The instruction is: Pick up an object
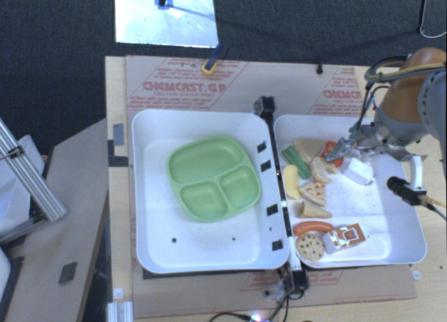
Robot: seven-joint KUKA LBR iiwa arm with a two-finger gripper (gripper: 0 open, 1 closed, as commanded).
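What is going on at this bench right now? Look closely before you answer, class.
A grey robot arm with an orange band reaches in from the right, its gripper low over the right bin, among toy food pieces such as a hot dog, a cookie and a pizza slice. Whether it grips anything is unclear. The left bin holds a green divided plate.

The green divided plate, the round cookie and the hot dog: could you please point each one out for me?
green divided plate (209, 154), camera view, floor of its large upper compartment.
round cookie (309, 246), camera view, centre of its top face.
hot dog (313, 228), camera view, middle of the sausage.
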